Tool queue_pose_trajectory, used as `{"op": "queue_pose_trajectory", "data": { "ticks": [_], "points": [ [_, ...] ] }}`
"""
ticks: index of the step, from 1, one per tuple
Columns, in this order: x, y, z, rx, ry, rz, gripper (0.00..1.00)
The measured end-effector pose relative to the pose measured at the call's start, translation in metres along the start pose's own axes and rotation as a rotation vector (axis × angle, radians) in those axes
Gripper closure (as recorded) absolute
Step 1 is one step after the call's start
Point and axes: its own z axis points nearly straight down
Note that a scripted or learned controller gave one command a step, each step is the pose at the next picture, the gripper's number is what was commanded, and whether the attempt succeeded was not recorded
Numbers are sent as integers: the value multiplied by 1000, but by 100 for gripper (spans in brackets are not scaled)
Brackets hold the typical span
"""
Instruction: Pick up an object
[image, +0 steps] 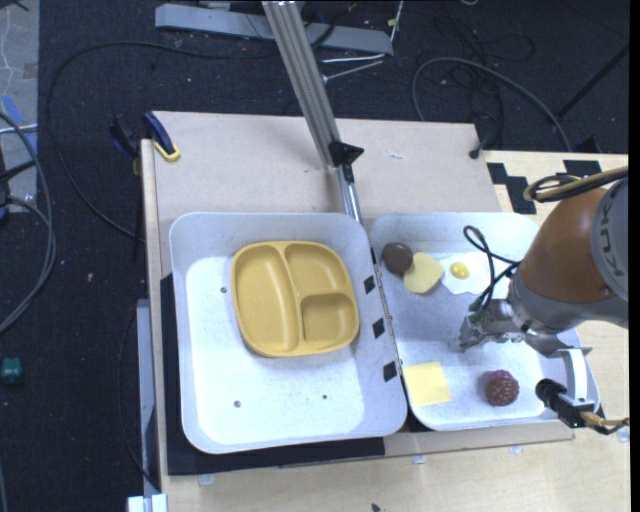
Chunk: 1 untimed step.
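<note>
Seemingly empty, the gripper (470, 338) hung low; whether it was open, I couldn't tell. Just beyond it lay a slice (427, 383), probably light and stiff, best pinched across its edges.

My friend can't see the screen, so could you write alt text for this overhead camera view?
A grey and orange robot arm lowers its gripper into the right white bin, among a yellow block, red ball, toy fried egg and brown piece. The left bin holds a yellow divided plate.
</note>
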Motion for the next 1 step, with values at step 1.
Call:
{"op": "queue_pose_trajectory", "data": {
  "ticks": [1],
  "points": [
    [-3, 7, -44, 4, 3, -5, 100]
  ]
}}
